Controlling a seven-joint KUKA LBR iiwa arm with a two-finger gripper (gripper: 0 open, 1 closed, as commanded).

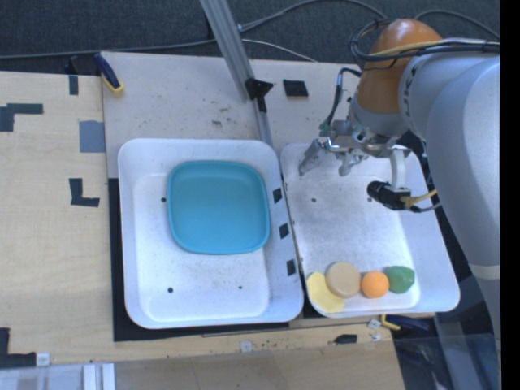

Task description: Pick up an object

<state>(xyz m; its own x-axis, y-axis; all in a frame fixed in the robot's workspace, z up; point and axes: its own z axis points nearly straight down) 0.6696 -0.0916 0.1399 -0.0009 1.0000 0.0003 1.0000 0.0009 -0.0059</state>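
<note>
My gripper (327, 162) hangs over the far end of the right bin (357, 218), its two grey fingers spread apart with nothing between them. Along the near edge of that bin lie a yellow piece (318, 293), a tan round piece (344, 279), an orange ball (374, 284) and a green piece (400, 278), close together in a row. They are well clear of the gripper, toward the front of the bin.
A teal square plate (218, 206) lies in the left bin (146, 283). A slanted metal bar (236, 47) runs down to the gap between the bins. The grey arm and orange band (398, 63) fill the right side.
</note>
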